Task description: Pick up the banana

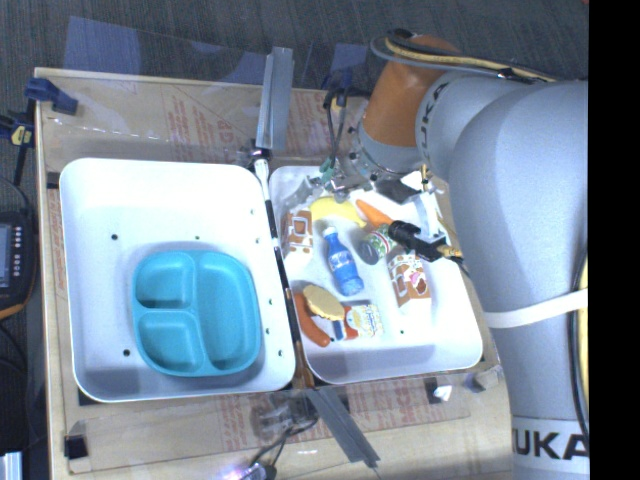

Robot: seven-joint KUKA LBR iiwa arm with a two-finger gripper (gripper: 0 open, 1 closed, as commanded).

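One hand [337,180] over banana [333,211], right bin [440,353]

A pale wooden worktop [150,133] with faint red printing fills the middle, under a clear sheet that catches glare. Beyond it, at twelve o'clock, lies dark grey ribbed floor [200,8]. A grey metal bar [272,98] stands at twelve o'clock on the worktop, another [345,430] slants at six. A blue clamp [45,96] grips the ten o'clock corner. A dark device [12,253] sits at nine o'clock.
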